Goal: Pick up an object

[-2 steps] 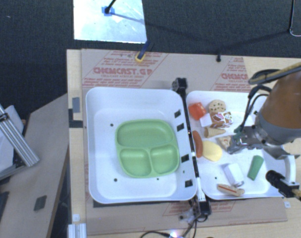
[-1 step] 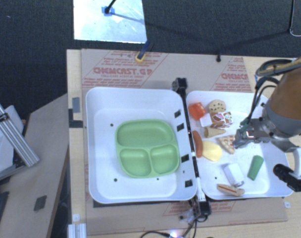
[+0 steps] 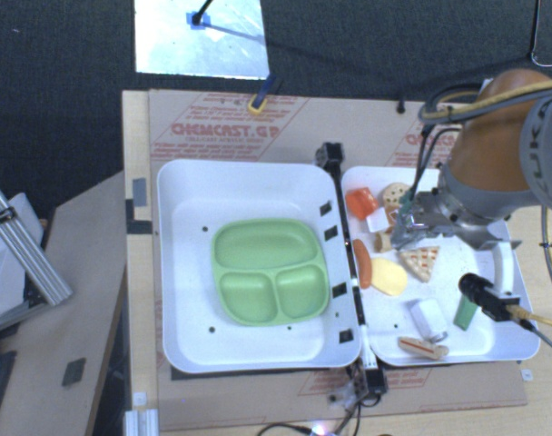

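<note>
My gripper (image 3: 403, 232) hangs low over the upper middle of the right bin (image 3: 507, 348), coming in under the grey and orange arm (image 3: 494, 157). Right beside its tip lie a small brown piece (image 3: 383, 241) and a white piece (image 3: 378, 221). A waffle-patterned wedge (image 3: 421, 262) sits just below and right of it. An orange-red piece (image 3: 360, 203) and a round cookie (image 3: 396, 193) lie further up. Below are an orange sausage shape (image 3: 362, 262), a yellow lump (image 3: 390, 279), a white cylinder (image 3: 428, 316), a green block (image 3: 465, 313) and a tan roll (image 3: 421, 346).
The left bin (image 3: 181, 243) holds a green divided plate (image 3: 267, 271). Black clips (image 3: 341, 243) run along the seam between the bins. A black cylinder with a yellow cable (image 3: 487, 298) juts over the right bin's right side. Cables (image 3: 439, 112) loop off the arm.
</note>
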{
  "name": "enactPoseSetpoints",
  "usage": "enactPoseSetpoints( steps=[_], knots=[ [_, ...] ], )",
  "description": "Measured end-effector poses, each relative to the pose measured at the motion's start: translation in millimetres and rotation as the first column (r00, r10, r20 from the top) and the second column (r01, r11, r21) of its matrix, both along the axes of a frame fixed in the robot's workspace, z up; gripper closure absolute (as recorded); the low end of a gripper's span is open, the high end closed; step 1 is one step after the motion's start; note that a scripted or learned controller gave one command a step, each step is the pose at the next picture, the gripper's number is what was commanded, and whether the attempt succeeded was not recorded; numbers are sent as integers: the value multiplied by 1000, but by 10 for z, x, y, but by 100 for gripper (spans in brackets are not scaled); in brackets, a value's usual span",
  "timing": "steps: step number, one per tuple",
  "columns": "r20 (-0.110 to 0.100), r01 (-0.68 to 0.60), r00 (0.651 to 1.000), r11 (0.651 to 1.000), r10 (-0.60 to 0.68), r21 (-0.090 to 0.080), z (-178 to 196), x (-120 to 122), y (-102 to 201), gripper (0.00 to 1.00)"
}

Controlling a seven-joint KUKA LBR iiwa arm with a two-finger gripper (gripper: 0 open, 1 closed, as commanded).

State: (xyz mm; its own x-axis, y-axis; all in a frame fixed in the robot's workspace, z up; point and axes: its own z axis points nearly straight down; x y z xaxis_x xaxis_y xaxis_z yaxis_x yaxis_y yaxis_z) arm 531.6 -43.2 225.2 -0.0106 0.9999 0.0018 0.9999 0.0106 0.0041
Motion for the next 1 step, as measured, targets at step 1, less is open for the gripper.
enactPoseSetpoints(
  steps=[1],
  knots=[
    [0,1,1000,1000,-1,0,-71,439,389,100]
  ],
)
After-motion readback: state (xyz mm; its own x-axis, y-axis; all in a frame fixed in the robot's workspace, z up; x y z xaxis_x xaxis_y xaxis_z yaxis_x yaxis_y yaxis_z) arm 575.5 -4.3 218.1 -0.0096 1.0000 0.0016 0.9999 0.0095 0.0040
